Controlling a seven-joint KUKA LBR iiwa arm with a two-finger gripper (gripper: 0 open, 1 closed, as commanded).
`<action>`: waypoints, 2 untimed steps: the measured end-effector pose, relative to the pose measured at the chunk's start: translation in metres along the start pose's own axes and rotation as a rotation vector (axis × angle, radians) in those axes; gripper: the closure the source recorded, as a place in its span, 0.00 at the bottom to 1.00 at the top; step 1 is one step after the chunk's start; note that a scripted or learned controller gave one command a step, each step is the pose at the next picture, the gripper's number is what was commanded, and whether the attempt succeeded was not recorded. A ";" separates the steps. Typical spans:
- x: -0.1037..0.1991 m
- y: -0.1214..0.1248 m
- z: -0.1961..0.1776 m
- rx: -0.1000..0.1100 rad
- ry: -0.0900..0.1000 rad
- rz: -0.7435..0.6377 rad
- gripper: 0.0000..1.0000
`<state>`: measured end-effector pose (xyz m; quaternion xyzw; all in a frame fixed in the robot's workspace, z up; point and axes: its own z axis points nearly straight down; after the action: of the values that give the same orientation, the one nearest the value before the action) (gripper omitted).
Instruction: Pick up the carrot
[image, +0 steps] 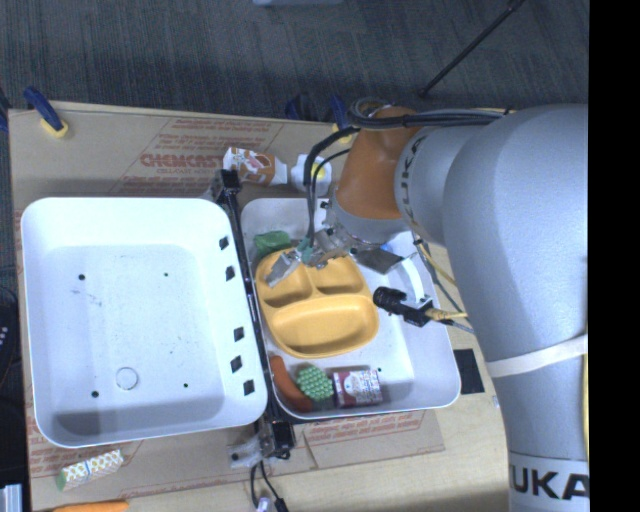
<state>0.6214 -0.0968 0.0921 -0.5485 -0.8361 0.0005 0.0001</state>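
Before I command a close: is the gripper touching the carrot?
Apart. The camera view shows the gripper over the yellow divided plate's upper rim, while the carrot lies at the right bin's lower left corner, the plate between them.

The grey arm (500, 260) is being extended from the right edge of the frame toward its centre, its orange band (368, 180) being shown in the upper middle. The gripper (305, 255) is being held low, just left of centre.
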 end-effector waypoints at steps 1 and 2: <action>0.000 0.000 0.000 0.000 0.000 0.000 0.00; -0.006 -0.017 -0.001 -0.002 -0.002 -0.441 0.00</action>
<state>0.6081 -0.1087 0.0932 -0.3525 -0.9358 0.0003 -0.0010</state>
